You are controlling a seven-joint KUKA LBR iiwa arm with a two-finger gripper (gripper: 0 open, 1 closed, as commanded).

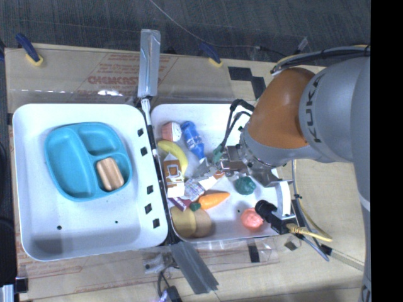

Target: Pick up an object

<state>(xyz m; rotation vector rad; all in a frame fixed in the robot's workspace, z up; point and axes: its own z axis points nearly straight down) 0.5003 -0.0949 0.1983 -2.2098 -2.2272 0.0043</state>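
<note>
1. The grey arm (327,112), with its orange band (280,109), reaches in from the right and hangs over the right bin (189,113). The gripper (211,163) points left, toward the middle of that bin.

2. Jaw state: the metal fingertips (204,165) lie low over a clutter of small packets, and whether they stand apart or closed cannot be told from this view. No object is seen between them.

3. Objects nearest the fingertips: a yellow banana (173,153) lies just to their left; a blue bottle (192,138) lies just above them; an orange carrot (213,200) lies just below, on its side. A small brown-and-white box (172,170) sits beside the banana's lower end.

4. Other contents of the right bin: a teal round object (244,185) under the wrist; a red tomato-like item (252,219) near the lower right corner; a tan potato-like lump (192,222) at the lower left corner; a small red-and-white can (170,131) near the top left.

5. The left bin (38,231) holds a blue divided plate (75,162). A bread roll (110,173) rests in the plate's lower right compartment, well apart from the gripper.
</note>
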